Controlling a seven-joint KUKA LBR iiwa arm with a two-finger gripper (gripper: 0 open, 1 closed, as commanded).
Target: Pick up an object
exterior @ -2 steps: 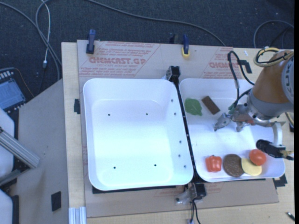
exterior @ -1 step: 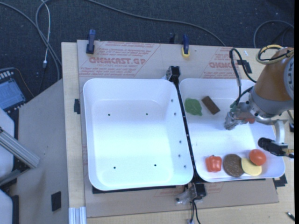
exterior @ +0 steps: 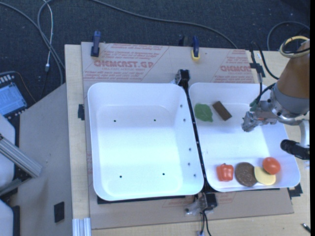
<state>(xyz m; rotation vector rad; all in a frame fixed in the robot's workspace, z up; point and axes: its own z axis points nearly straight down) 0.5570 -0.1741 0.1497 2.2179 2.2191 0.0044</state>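
**Desk editor:** White plastic is most of this shot. What carries it?

**Photographer:** A pale wooden desk (exterior: 74,132), topped by a brown printed board (exterior: 147,63) held at its far edge by a blue clamp (exterior: 96,42) and a second clamp (exterior: 195,49). Two shallow white bins sit side by side on it. The left bin (exterior: 142,141) shows a bare floor with small dark dots.

**Desk editor:** And the right bin?

**Photographer:** The right bin (exterior: 236,144) holds six pieces. The grey arm with its orange band (exterior: 295,80) reaches in from the right, and the gripper (exterior: 252,121) hangs over the bin's upper right part, above bare floor.

**Desk editor:** Are the fingers holding anything?

**Photographer:** Nothing shows between them. Whether they stand apart or together, I cannot tell; they are too small and blurred.

**Desk editor:** Where are the objects?

**Photographer:** Along the near wall, a row: a brown round disc (exterior: 245,174), touching a yellow piece (exterior: 266,177) on its right, with a red tomato (exterior: 271,165) resting against that. A red-orange pepper (exterior: 225,172) sits just left of the disc. At the far end, a green leafy piece (exterior: 203,112) lies near the dividing wall, with a brown bar (exterior: 222,110) just beside it, tilted, left of the gripper and apart from it.
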